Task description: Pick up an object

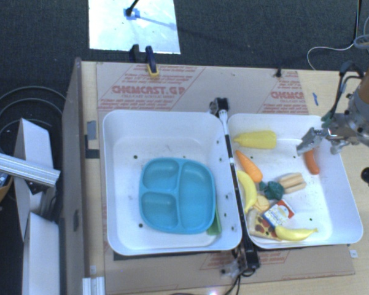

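Observation:
My gripper (314, 141) hangs over the far right part of the right bin (350, 217). A small orange piece (311, 162) lies directly below it, touching or nearly touching; I cannot tell whether it is held. Further left in this bin are a yellow corn-like piece (255, 140), an orange carrot (248, 166), a banana (248, 190), a green broccoli-like piece (272, 190), a tan bread piece (291, 181), a small printed packet (277, 214) and a second banana (295, 232).
The left bin (129, 140) holds a blue divided plate (175, 195) with a green item (215, 224) tucked under its right edge. A ridge (230, 165) separates the two bins. Cardboard (172, 88) covers the bench behind them.

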Motion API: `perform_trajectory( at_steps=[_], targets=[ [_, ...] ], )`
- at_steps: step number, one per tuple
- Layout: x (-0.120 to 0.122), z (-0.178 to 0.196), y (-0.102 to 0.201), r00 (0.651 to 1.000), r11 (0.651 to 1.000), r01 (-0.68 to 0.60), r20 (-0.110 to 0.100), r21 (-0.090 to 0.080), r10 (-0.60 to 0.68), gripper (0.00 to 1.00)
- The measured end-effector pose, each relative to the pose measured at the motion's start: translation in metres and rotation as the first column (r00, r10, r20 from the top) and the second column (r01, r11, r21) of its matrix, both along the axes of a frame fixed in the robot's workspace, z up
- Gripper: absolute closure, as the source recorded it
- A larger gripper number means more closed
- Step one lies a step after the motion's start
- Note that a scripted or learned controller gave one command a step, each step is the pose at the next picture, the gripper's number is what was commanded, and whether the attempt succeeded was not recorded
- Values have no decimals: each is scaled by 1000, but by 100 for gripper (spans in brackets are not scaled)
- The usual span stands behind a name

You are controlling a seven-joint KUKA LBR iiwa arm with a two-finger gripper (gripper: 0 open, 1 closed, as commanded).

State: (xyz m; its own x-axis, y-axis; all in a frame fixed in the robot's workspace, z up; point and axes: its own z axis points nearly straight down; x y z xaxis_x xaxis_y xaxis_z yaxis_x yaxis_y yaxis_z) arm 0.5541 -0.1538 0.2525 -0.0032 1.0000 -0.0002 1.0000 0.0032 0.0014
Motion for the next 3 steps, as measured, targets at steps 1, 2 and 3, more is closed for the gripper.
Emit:
perform_trajectory(
  at_steps=[1,2,3],
  targets=[
    [53,-83,70,1000,1000,-7,0,2,7,0],
    [111,-147,65,1000,1000,-3,12,-2,3,0],
    [114,-134,65,1000,1000,-7,18,-3,7,100]
  ],
)
